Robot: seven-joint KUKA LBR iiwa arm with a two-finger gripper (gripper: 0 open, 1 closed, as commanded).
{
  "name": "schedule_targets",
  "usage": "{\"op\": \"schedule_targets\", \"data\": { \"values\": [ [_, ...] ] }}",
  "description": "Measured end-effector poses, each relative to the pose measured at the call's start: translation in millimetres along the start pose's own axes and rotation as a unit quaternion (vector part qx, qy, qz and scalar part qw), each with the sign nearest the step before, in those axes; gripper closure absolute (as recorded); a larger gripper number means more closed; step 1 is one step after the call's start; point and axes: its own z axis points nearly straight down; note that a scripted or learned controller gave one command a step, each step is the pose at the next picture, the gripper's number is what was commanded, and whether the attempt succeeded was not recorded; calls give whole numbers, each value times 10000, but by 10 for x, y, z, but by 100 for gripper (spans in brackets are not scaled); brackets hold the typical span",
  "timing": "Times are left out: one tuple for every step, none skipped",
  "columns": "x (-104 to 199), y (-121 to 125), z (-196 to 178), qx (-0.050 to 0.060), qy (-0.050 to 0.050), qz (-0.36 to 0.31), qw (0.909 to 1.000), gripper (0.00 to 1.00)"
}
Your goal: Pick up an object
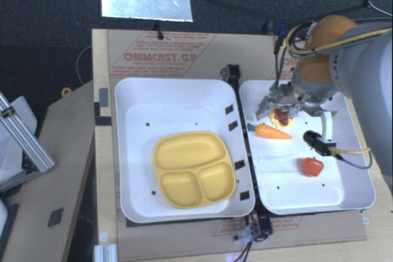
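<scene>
Your carrot (272, 131) lies near the right bin's (344, 193) left wall, toward its far end. The gripper (281, 108) sits just behind it, low over something small and red-yellow; can't tell if it's clamped. A red pepper (312, 166) lies mid-bin, toward the right. The yellow divided plate (194, 168) is in the left bin (138, 132).

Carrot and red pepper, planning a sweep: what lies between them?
In the camera view, bare white bin floor separates the carrot from the red pepper; nothing lies between them.
</scene>
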Motion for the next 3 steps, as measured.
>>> {"op": "schedule_targets", "data": {
  "values": [
    [-36, 22, -150, -38, -34, 6, 10000, 100],
    [48, 102, -674, 7, 19, -18, 10000, 100],
    [61, 133, -1326, 0, 14, -22, 10000, 100]
  ]
}}
